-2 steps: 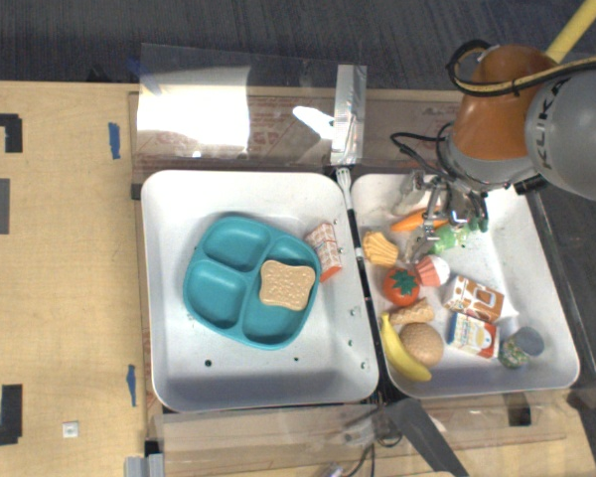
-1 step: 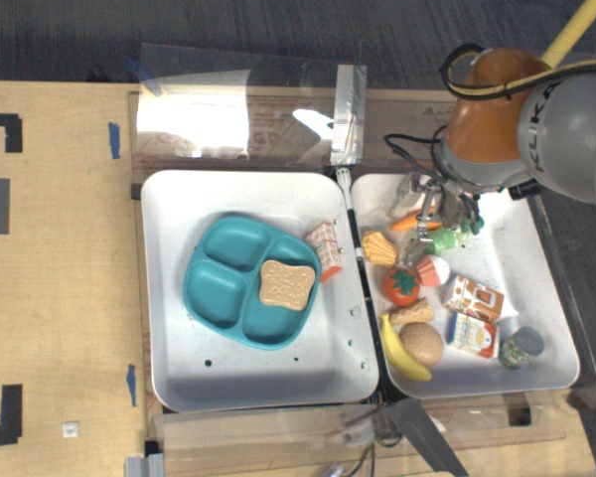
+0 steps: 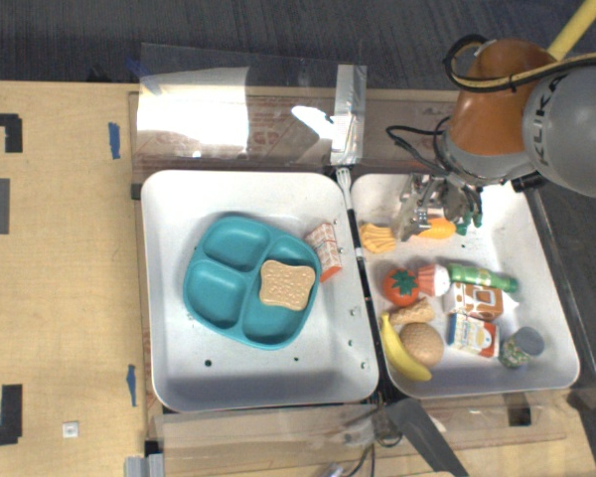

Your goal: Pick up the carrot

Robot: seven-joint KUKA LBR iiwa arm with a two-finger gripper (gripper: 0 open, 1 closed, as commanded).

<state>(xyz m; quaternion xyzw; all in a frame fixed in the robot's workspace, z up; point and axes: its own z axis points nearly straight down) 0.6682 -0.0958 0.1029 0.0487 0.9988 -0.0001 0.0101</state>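
The carrot (image 3: 439, 231), orange with a small green top, lies in the upper part of the right bin (image 3: 551, 296). My gripper (image 3: 435, 210) hangs low right over it, at the carrot's far side, below the orange wrist band. The gripper body hides part of the carrot's upper edge. From this angle the carrot looks to rest on the bin floor.
A yellow-orange piece (image 3: 377, 238) lies just left of the carrot. Nearer in the right bin are a tomato (image 3: 401, 285), a green cucumber (image 3: 483, 279), two small cartons (image 3: 473, 334), a banana (image 3: 401, 354) and a can (image 3: 522, 347). The left bin holds a teal divided plate (image 3: 219, 286) with toast (image 3: 286, 286).
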